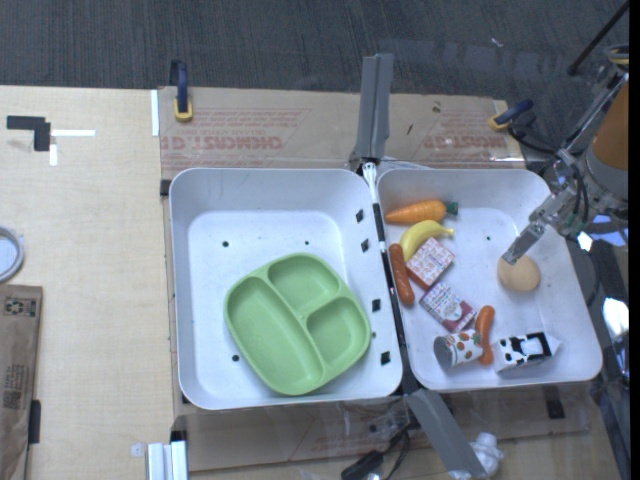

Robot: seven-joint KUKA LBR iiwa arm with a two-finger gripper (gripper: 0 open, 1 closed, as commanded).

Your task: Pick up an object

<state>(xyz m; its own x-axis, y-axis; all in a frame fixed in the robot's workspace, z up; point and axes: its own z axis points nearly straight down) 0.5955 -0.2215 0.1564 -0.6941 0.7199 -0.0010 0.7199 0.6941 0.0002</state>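
Even, soft overhead light is filling the frame, throwing only faint shadows inside the white bins (190,268). Mild glare is showing at the far right edge. Focus is holding fairly sharp, softening slightly toward the corners.

My bench (90,208) carried two white bins (190,298), a tape roll (8,256) and a brown bag (18,368) left of them.

Grey metal hand (521,251) below an orange-banded wrist, thin cables alongside.
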